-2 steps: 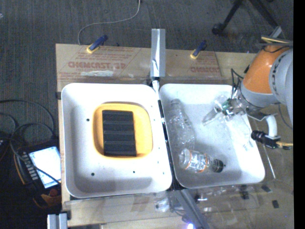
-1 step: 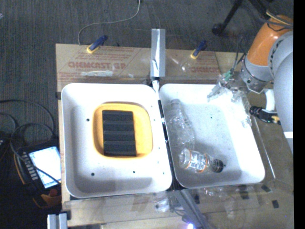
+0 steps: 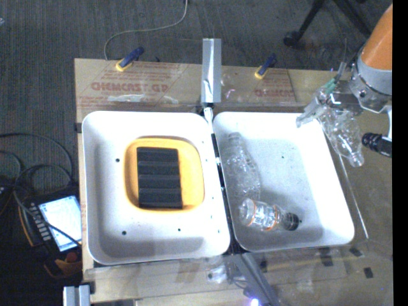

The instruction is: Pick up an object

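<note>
Camera view has the gripper [image 3: 341,129] up at the right bin's [image 3: 322,231] corner, fingers pinching a clear bottle [image 3: 347,139]; lifting slow and straight seems wise

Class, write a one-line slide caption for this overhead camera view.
Robot arm's pincer hovers by the right bin's far corner; two clear plastic bottles lie inside, a yellow tray in the left bin.

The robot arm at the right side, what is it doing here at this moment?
The grey arm with the orange band reaches in over the far right corner of the right white bin. Its gripper seems to be carrying a clear crinkled plastic piece, though the grip itself is hard to make out. A clear plastic bottle and a small orange-labelled bottle lie in that bin. The left white bin holds a yellow tray with black ridges.
</note>
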`<state>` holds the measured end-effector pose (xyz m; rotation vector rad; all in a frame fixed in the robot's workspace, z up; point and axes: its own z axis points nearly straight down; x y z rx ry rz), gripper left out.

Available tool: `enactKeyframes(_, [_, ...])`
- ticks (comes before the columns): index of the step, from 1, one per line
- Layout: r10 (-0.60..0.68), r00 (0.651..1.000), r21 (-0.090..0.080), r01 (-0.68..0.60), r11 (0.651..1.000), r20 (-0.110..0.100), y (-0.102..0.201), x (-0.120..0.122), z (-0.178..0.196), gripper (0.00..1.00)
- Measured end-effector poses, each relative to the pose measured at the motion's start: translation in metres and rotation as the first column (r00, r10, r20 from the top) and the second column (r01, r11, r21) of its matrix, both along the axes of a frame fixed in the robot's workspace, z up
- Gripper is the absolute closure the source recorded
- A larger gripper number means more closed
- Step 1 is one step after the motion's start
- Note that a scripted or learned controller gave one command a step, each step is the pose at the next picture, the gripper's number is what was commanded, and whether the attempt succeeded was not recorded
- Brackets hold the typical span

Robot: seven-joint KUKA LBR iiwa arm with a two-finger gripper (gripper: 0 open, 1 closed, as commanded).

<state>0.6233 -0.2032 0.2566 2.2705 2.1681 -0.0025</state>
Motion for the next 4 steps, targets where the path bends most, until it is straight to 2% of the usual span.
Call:
enactKeyframes(1, [0.071,0.997,0.001,-0.071,0.997,-0.003,0.022,-0.082,-0.018,0.00])
enactKeyframes(2, [0.016,1.000,0.001,-0.016,1.000,-0.001,0.004,-0.077,0.039,0.00])
enactKeyframes(3, [0.108,0.994,0.000,-0.108,0.994,0.002,0.041,-0.102,0.137,0.00])
enactKeyframes(4, [-0.032,1.000,-0.001,0.032,1.000,0.002,-0.007,-0.114,0.178,0.00])
